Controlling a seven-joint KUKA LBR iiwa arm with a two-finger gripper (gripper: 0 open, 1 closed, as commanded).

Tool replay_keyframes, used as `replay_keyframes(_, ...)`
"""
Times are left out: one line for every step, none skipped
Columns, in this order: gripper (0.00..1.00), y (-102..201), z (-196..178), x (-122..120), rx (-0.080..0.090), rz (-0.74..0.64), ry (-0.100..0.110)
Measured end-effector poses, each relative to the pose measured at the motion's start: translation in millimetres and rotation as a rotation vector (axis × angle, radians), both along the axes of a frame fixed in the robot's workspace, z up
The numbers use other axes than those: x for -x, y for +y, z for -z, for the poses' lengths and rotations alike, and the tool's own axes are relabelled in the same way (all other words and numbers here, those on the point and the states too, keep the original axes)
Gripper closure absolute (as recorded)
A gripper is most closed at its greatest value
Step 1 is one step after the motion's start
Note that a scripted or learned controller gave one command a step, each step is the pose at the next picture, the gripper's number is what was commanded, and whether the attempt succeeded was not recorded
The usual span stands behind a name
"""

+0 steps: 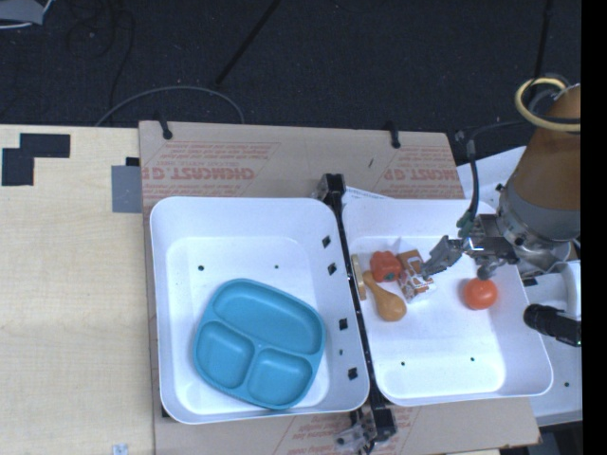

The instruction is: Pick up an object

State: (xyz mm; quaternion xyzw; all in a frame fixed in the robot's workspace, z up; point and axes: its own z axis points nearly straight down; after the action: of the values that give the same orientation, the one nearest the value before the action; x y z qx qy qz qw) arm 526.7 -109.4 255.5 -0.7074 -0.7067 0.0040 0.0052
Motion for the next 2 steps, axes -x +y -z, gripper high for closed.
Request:
replay_keyframes(0.00, -0.2, -5.4, -2.1, 0.002, -0.002, -0.011)
replay_keyframes(0.00, 7.4, 55.8, -5.5, 0.000, -0.001, -0.003)
